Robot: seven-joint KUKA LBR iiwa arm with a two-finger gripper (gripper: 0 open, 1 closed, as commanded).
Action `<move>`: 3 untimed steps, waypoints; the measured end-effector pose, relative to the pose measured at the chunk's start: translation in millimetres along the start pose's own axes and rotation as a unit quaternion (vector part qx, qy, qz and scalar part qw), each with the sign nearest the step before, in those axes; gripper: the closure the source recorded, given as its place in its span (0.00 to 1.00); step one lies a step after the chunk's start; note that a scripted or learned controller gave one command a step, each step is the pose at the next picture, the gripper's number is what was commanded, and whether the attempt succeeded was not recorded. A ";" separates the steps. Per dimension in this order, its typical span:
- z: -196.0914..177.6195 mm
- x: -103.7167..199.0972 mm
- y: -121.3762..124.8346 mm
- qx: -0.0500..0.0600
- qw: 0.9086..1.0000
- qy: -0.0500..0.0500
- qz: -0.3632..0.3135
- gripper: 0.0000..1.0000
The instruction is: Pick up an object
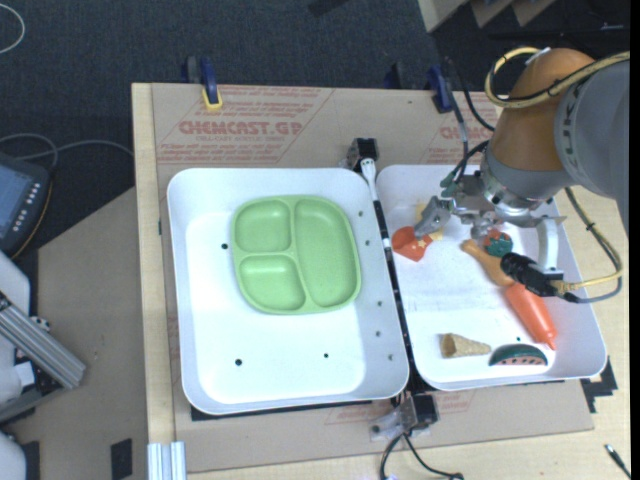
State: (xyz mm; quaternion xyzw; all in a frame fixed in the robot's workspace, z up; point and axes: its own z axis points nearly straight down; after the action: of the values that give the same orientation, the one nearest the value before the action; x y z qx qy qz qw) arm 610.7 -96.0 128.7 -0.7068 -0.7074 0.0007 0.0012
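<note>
My gripper [462,226] hangs over the back of the right bin [580,343], below the orange band of the arm. Its jaws stand apart, open, and I see nothing held between them. One grey finger [435,217] points down to the left, just above a small red-orange piece [408,243] lying by the bin's left wall. Under the gripper lie a teal piece [498,238] and a yellow-brown banana-like piece [484,259]. An orange carrot [535,314] lies on the right. A tan wedge [464,345] and a watermelon slice [521,357] sit near the front edge.
The left bin [200,348] holds a green divided plate [296,254]. A black divider strip [385,258] runs between the two bins. A black connector with a yellow cable [527,271] hangs beside the wrist, over the carrot.
</note>
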 end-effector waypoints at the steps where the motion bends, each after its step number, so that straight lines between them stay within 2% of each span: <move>1: 38.7 1.7 4.4 -0.005 1.000 0.002 0.000 0.00; 2: 23.2 1.5 7.7 -0.012 1.000 0.001 0.000 1.00; 3: -19.4 2.8 10.6 -0.004 1.000 -0.001 0.000 1.00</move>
State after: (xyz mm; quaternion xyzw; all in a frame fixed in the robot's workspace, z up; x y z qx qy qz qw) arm 621.4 -93.2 148.0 -0.7068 -0.7074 -0.0010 -0.0021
